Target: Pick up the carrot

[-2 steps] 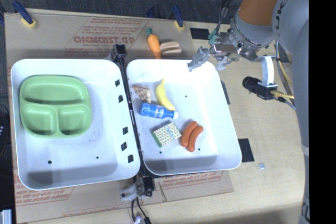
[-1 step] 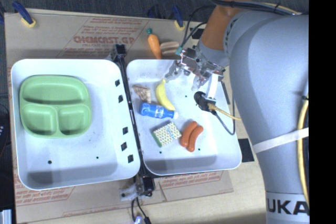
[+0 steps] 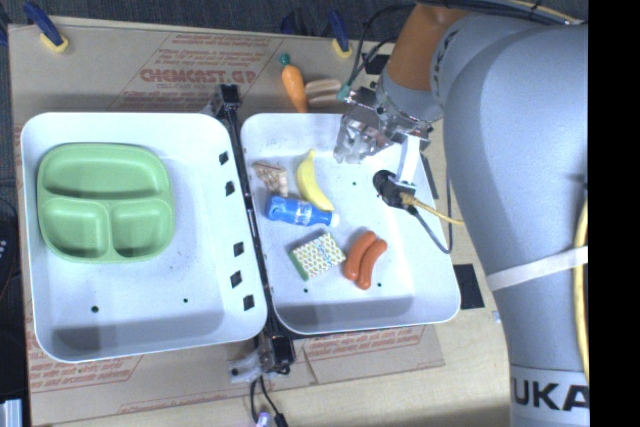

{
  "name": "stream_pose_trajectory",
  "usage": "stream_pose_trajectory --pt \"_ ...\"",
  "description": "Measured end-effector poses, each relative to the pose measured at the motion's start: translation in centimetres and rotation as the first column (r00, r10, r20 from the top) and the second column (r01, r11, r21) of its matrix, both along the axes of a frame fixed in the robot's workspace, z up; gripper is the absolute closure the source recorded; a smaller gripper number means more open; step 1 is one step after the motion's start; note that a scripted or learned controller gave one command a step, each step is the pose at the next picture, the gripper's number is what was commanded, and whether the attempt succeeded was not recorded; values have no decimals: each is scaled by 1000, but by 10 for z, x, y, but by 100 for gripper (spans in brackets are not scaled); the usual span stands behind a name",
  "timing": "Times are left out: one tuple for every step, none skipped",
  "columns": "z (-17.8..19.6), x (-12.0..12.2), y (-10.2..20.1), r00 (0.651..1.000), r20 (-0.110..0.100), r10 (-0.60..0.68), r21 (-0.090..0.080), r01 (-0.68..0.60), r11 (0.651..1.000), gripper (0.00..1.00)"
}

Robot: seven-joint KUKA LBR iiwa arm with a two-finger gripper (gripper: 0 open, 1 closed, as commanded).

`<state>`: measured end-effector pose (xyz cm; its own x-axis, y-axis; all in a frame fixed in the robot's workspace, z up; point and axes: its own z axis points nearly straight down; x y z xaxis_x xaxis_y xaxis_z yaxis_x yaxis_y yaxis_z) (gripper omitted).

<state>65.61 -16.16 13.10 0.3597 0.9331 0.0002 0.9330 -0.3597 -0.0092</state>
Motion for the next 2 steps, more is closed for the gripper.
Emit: stream_pose_trajectory --pt "116 1 -25 990 6 -142 -3 142 990 100" --pt "61 0 78 964 2 -266 -3 266 964 100"
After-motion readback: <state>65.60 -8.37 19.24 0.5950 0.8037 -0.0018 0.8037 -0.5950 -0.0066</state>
